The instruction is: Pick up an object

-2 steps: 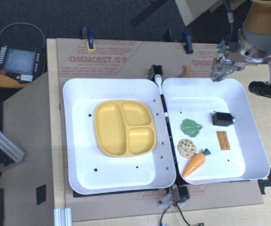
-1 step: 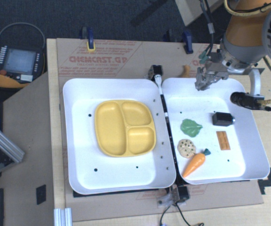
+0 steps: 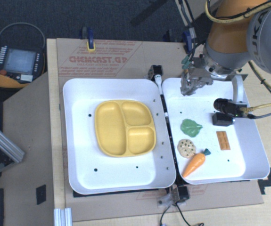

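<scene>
Over the right white bin's (image 3: pixel 248 166) far end, the gripper (image 3: pixel 190 87) is poised; finger state cannot be told. Orange plastic carrot (image 3: pixel 193 164), green leaf (image 3: pixel 190 127) and cookie (image 3: pixel 186 148) lie untouched, nearer.

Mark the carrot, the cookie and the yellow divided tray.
carrot (image 3: pixel 194 163), camera view, middle of the orange body.
cookie (image 3: pixel 186 148), camera view, centre of its speckled top.
yellow divided tray (image 3: pixel 109 126), camera view, floor of the large left compartment.
</scene>
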Tool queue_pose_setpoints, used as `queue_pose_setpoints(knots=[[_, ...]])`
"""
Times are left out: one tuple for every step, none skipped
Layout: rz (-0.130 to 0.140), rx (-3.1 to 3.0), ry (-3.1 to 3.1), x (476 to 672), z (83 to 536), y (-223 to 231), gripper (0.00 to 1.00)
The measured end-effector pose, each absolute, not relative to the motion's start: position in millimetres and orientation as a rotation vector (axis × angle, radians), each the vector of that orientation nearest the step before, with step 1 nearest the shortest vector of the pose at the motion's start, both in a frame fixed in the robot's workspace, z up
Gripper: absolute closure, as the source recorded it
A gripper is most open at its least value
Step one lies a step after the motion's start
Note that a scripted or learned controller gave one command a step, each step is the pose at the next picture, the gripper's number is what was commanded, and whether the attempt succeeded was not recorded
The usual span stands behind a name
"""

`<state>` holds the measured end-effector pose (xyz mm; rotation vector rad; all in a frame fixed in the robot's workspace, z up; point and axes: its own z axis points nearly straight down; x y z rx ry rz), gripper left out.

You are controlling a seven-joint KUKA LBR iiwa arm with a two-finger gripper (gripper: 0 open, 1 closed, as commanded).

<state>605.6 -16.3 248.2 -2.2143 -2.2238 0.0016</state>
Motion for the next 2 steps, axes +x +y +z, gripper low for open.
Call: queue_pose_setpoints(knots=[[0.002, -2.214, -2.224, 583.4, 247.2, 24.9, 1.0], [0.003, -2.214, -2.223, 561.6, 240.3, 64.1, 1.0]])
